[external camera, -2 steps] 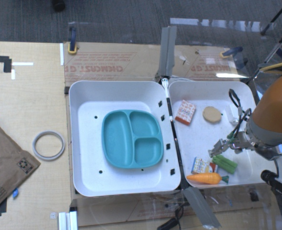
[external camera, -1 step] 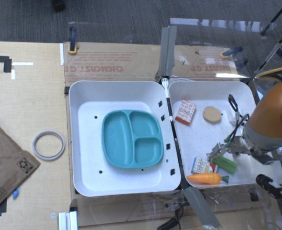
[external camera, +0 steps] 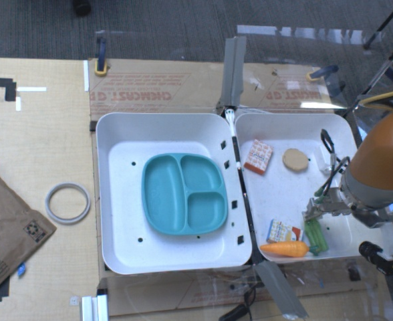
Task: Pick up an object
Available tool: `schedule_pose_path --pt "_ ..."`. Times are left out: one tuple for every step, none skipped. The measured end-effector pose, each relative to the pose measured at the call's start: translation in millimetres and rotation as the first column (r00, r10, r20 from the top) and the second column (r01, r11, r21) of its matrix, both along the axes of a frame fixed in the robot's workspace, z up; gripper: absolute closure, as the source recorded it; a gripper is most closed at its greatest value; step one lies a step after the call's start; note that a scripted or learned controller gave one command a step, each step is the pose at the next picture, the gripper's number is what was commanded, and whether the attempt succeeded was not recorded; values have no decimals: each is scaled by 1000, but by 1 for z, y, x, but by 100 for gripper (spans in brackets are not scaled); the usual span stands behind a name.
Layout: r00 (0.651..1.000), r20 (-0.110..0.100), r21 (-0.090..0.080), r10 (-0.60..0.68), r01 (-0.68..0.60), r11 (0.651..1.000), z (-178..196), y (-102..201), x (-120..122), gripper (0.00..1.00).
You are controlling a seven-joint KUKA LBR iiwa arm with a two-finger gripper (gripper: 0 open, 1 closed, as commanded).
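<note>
Arm: grey with an orange band [external camera: 383,154], reaching in from the right over the right bin.
End effector [external camera: 315,214]: low in the right bin's lower right part, its tip directly above the green object; whether it is spread or pressed together cannot be told, and nothing is visibly pinched in it.
Green object [external camera: 316,238]: a long, ridged piece lying on the bin floor just under the end effector, next to the carrot's right end.
Carrot [external camera: 285,249]: orange, lying along the right bin's front wall.
Small colourful box [external camera: 283,231]: just above the carrot, left of the green object.
Red-and-white packet [external camera: 258,157]: in the upper left part of the right bin, tilted.
Tan round piece [external camera: 295,160]: to the right of the packet, apart from it.
Right bin [external camera: 283,122]: white and shallow, holding all five small items.
Left bin [external camera: 116,179]: white, holding a teal divided tray [external camera: 183,194] with three compartments.
Worktop [external camera: 29,139]: light wood; a tape ring [external camera: 67,202] and a piece of brown cardboard [external camera: 6,229] lie left of the bins.
</note>
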State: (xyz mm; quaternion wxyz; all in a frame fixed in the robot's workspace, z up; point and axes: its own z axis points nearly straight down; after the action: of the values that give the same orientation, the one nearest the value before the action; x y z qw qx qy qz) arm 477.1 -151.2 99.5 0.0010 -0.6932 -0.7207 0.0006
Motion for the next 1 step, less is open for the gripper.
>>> schedule_pose_path --pt "976 0 -2 -219 219 976 110 52 33 100"
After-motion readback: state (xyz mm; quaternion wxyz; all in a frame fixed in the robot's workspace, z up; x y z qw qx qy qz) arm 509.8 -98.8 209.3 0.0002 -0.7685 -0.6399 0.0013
